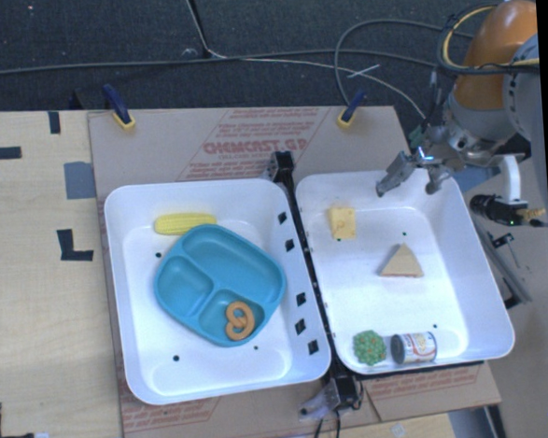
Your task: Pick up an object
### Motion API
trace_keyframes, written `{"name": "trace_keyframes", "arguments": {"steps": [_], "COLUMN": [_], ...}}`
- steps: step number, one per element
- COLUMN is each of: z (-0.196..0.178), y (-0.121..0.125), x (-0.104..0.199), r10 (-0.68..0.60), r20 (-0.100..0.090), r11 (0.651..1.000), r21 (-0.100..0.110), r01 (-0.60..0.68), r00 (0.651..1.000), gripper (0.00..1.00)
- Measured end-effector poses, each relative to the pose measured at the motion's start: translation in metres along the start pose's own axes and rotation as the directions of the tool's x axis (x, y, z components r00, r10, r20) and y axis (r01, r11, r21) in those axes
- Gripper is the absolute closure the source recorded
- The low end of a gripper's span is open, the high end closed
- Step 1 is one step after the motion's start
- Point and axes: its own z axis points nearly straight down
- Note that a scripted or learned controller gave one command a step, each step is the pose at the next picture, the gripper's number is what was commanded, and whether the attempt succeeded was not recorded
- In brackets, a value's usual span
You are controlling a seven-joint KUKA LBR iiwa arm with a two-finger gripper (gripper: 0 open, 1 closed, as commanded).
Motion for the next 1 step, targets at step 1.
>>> {"name": "trace_keyframes", "arguments": {"steps": [1], "z": [0.0441], "y": [-0.0005], "x": [0.0044], "r10": [-0.002], "r20": [0.000], "r11": [1.000], "r21": [-0.001], "r01": [0.002], "r00": [1.000], "gripper": [0.00]}}
